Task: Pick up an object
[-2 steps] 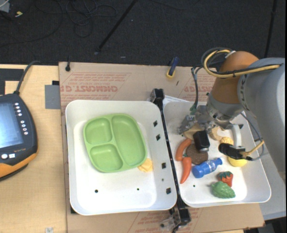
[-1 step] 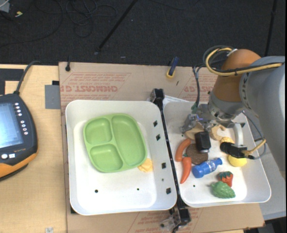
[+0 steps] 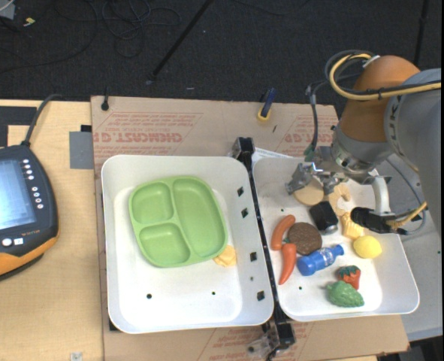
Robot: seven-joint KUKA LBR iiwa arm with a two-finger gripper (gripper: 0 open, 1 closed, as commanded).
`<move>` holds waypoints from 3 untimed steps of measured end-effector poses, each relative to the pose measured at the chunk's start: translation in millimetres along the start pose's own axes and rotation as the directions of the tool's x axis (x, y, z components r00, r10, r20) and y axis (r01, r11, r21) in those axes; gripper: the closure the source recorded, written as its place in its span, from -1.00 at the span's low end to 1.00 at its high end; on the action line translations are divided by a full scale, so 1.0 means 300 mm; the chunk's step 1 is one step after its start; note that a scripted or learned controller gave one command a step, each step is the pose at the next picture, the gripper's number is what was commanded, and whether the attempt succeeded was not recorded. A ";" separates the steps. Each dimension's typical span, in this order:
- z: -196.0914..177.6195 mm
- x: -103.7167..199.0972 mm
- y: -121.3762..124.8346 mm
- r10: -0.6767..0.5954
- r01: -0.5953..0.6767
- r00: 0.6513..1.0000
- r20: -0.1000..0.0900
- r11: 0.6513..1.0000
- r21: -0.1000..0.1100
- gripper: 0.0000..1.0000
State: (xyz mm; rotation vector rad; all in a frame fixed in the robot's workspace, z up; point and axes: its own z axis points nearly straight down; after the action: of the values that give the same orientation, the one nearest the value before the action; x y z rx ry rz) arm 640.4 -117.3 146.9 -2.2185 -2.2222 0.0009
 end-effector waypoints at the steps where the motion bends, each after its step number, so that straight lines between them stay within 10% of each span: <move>1: -0.134 -0.019 0.005 0.002 -0.002 1.000 0.001 1.000 0.001 1.00; 3: -0.277 0.103 -0.062 -0.002 0.002 1.000 -0.002 1.000 0.007 1.00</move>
State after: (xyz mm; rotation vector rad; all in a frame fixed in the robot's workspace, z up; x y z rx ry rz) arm 621.9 -86.5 230.1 -2.2126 -2.2198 0.0062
